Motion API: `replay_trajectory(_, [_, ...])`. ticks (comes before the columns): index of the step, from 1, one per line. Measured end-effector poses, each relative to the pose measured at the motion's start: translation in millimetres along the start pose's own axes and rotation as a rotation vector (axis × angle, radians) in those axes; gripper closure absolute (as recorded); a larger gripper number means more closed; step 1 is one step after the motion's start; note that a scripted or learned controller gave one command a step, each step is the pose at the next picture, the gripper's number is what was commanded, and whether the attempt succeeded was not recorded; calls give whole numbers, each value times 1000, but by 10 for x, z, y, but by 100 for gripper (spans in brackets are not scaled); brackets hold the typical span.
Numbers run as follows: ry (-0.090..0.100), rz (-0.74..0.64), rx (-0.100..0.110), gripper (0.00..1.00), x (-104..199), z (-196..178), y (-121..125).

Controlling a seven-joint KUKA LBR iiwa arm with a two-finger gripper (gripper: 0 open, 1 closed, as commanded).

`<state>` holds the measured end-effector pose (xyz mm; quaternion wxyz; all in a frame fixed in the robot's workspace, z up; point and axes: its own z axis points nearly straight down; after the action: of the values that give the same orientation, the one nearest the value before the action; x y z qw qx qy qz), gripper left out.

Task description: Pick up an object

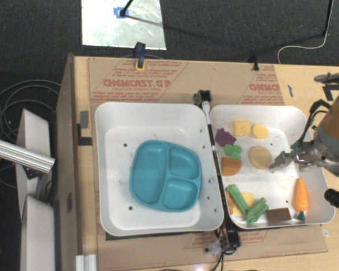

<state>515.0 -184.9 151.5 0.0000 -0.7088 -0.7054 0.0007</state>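
Observation:
The right bin (296, 117) holds several toy foods. At the back lie a yellow cheese block (242, 128) and a yellow round piece (261, 131). Purple grapes (224, 135), a green broccoli piece (233, 150) and an orange-brown wedge (230, 166) sit along the left wall. A tan round bun (260, 157) lies mid-bin. My gripper (279, 162) hangs just to the right of the bun, low over the bin floor. A carrot (300, 195), a brown block (278, 214) and green sticks (247, 204) lie along the front.
The left bin (110, 208) bears a teal divided plate (165, 175). A black clip (204, 99) sits on the wall between the bins. My arm (334, 131) crosses the right bin's right wall. Cardboard (175, 78) lies under both bins.

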Motion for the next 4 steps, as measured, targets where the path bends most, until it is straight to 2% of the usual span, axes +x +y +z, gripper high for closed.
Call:
replay_trajectory(1, [2,-14,-6,0,418,-142,379])
replay_trajectory(2, [0,-1,2,0,-13,262,66])
replay_trajectory(3, [4,-15,-3,0,694,117,152])
replay_trajectory(4, [-2,-6,-8,0,241,16,602])
